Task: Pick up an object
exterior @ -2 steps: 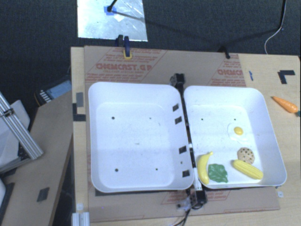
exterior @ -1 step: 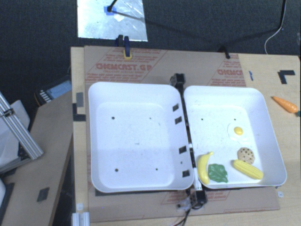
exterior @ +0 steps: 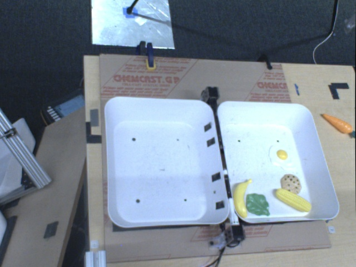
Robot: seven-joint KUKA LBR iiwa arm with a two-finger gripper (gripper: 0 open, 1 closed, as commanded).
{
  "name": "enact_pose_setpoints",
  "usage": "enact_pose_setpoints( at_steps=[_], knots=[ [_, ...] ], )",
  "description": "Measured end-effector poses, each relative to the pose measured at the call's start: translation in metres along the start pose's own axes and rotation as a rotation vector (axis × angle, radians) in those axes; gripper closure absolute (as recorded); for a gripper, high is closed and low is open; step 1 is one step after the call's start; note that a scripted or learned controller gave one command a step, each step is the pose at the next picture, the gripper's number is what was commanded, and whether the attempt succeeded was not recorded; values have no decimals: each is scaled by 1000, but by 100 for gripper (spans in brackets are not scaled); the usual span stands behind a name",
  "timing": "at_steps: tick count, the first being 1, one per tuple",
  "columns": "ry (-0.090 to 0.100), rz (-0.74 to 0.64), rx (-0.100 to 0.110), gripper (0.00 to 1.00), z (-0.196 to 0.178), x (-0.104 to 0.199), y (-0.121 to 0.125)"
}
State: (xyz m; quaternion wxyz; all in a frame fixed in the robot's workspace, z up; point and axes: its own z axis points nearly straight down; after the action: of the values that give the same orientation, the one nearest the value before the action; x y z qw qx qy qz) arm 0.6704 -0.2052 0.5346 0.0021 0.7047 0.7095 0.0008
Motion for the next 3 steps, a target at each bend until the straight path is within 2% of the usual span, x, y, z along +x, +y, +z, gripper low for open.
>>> enact_pose_setpoints(
  at_steps=[1,3],
  knots=[
    [-2,-3,-3,100,-13,0,-1],
    [-6,-13,-8,100,-35,1,-1]
  ],
)
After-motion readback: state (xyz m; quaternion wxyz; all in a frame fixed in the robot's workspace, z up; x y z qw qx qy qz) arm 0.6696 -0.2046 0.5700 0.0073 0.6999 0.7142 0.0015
